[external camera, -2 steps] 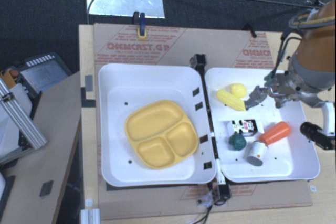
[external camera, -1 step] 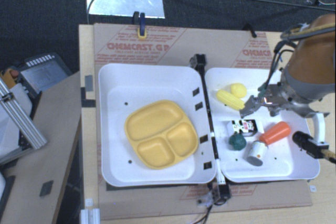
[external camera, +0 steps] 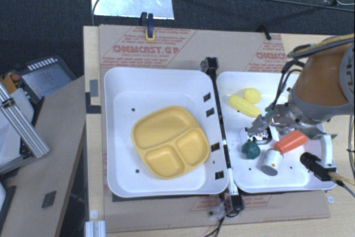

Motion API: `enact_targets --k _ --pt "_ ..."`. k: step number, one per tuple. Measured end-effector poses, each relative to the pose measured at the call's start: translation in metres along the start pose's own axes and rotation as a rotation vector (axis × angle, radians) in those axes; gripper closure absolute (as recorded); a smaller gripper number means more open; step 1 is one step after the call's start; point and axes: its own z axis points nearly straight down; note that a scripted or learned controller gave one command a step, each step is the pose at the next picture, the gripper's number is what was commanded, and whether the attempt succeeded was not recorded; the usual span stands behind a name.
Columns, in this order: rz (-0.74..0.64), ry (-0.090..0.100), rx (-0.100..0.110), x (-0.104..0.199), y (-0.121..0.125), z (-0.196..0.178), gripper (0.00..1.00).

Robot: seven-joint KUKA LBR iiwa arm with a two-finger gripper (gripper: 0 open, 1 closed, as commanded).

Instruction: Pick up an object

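Over the right bin, gripper sits low among the toys; can't tell its state. Green object just below it, yellow corn above-left, orange-white bottle right.

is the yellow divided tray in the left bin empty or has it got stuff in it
Empty. The yellow tray lies flat in the left bin, and all three of its compartments show bare yellow plastic.
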Motion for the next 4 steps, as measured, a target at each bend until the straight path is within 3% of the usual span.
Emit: enact_targets --k 1,2,4 --pt "-0.001 -0.001 -0.004 -0.006 0.006 0.057 0.00" --pt "-0.002 -0.001 -0.011 -0.007 0.008 0.042 1.00" --pt "-0.004 -0.002 -0.011 0.006 0.005 -0.074 1.00"
